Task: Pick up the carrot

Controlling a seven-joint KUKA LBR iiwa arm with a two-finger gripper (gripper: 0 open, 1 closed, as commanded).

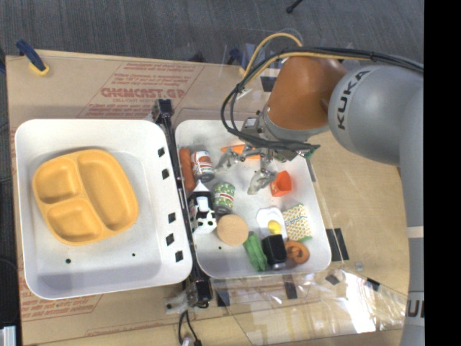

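Hovering low over the back half of the right bin [317,193], the gripper [261,173] points its metal fingers down at bare white floor; they stand slightly parted with nothing between them, so it is open and holds nothing. Carrot [235,150]: an orange piece lying just beside the fingers, toward the bin's back wall, partly hidden under the wrist hardware; its full outline cannot be made out. On the other side of the fingers, near them, an orange-red cup [282,183]. Further out, along the bin's left wall, a sausage [186,166], a small can [203,164], a green-labelled can [224,195] and a black-and-white cow [202,212]. Toward the front: round tan disc [232,230], fried egg [271,222], waffle-patterned block [297,222], green vegetable [253,251], black item [274,249], pretzel [296,251]. Left bin [43,272] carries a yellow tray [84,194], well apart from the action. Judgement on progress: approach made, grasp not yet done. The carrot rests on the floor, untouched as far as visible. Left to do: shift over the carrot, descend, close, lift. Crowding by the cup could spoil the pick.
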